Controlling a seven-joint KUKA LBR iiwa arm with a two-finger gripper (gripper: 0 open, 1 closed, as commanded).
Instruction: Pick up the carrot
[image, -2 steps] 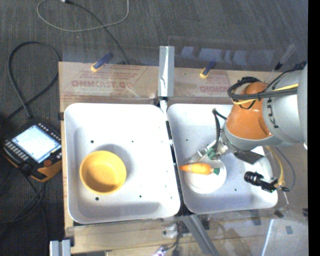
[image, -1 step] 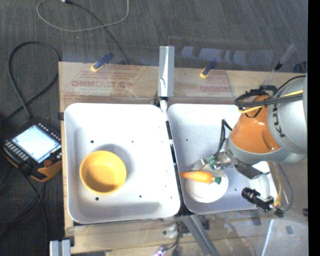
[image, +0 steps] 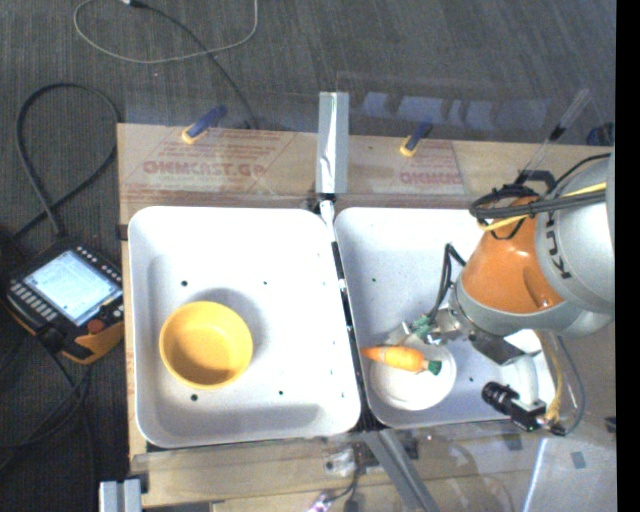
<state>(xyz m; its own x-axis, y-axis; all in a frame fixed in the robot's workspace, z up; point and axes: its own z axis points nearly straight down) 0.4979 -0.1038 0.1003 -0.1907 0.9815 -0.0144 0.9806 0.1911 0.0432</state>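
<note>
The carrot (image: 398, 358) is orange with a small green stub at its right end. It lies on its side across the top of a small white round dish (image: 412, 388) at the front left of the right bin (image: 400, 250). My gripper (image: 428, 327) hangs just above and behind the carrot's green end, reaching in from the right under the orange wrist band (image: 508, 275). The carrot looks to be resting on the dish, not lifted.
A yellow bowl (image: 206, 344) sits in the left bin (image: 230, 235), toward its front left. A metal post (image: 332, 140) stands behind the ridge between the bins. A teach pendant (image: 66, 292) and cables lie on the floor at left.
</note>
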